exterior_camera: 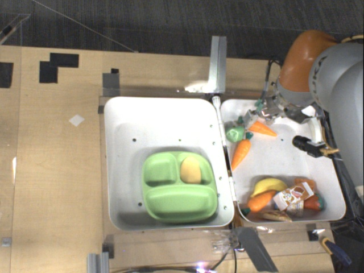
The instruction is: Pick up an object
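Toy carrot (pixel 262 128) beneath claw (pixel 265 110)

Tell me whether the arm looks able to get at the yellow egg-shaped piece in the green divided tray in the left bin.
Probably yes. The yellow egg-shaped piece sits exposed in the upper right compartment of the green divided tray, with nothing on top of it. The claw is over the right bin, so it must cross the divider.
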`<state>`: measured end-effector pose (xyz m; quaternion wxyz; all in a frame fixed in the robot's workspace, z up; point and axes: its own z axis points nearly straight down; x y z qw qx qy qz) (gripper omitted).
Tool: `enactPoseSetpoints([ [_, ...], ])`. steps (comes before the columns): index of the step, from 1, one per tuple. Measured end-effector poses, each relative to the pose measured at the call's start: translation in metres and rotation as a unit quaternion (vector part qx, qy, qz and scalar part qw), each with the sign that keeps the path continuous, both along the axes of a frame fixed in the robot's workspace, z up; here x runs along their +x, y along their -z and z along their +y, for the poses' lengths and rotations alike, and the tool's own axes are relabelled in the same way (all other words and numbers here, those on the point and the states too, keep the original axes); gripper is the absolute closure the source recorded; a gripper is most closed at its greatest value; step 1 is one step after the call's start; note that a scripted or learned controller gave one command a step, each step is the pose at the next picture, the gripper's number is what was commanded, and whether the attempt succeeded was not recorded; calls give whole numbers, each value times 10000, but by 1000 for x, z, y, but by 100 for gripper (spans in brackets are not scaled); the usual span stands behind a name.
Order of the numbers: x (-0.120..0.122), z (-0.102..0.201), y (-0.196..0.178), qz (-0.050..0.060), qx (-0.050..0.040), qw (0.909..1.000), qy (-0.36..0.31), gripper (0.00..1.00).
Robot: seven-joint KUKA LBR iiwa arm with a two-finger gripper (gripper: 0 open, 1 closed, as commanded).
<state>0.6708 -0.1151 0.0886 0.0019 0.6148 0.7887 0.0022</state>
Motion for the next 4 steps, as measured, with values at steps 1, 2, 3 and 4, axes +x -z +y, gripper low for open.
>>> enactPoseSetpoints([
  [1, 0, 0, 0, 0, 0, 10000, 0, 0],
  [2, 2, 3, -11, -9, 12, 10000, -32, 100],
  [3, -10, 11, -2, -51, -12, 9998, 166, 100],
  [4, -21, 86, -96, 6, 1, 9987, 514, 100],
])
